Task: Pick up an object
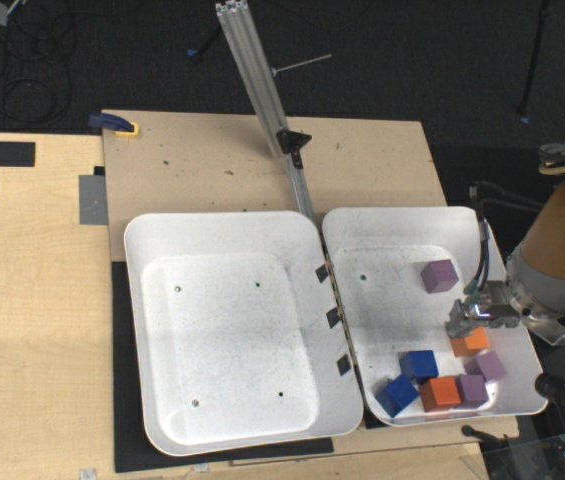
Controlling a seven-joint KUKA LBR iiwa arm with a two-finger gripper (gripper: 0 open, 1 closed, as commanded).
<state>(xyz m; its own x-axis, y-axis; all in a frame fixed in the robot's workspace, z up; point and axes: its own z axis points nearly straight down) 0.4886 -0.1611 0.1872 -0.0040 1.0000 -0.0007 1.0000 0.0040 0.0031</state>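
The right bin (387, 268) holds several small blocks. A purple cube (439, 275) lies alone toward its far right. Near the front right corner sit two blue blocks (420, 364) (398, 395), an orange block (442, 393) and two purple blocks (490, 365) (473, 389). My gripper (470, 320) hangs low at the bin's right side, directly over a small orange block (476, 343) and touching or nearly touching its top. The gripper body hides part of that block.
The left bin (162, 238) lies beside the right one, with black clips (333, 317) along the shared rim. A slanted aluminium bar (262, 88) rises behind the bins. A blue clamp (112, 123) sits at the board's far left corner.
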